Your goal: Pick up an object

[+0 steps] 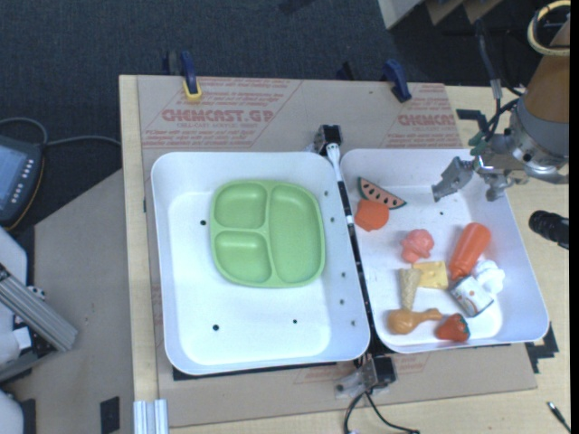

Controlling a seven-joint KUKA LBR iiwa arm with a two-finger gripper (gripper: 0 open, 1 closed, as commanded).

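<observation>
My gripper (pixel 472 184) hangs over the back of the right bin (pixel 529 289), open, with nothing between its fingers (pixel 449 180). Toy foods lie in this bin. A watermelon slice (pixel 380 192) and an orange round piece (pixel 371 215) sit at the back left, to the left of the gripper. Nearer the front lie a pink piece (pixel 417 243), an orange carrot (pixel 469 248), a yellow cheese wedge (pixel 433 275), a pale cone (pixel 411 287), a white and grey bottle (pixel 479 290), a drumstick (pixel 412 320) and a red piece (pixel 452 330).
A green divided plate (pixel 269 233) lies in the left bin (pixel 181 315). A black ridge (pixel 348 242) separates the two bins. Blue clamps (pixel 190 72) (pixel 396 80) hold the brown board at the back edge. A dark device (pixel 18 179) sits far left.
</observation>
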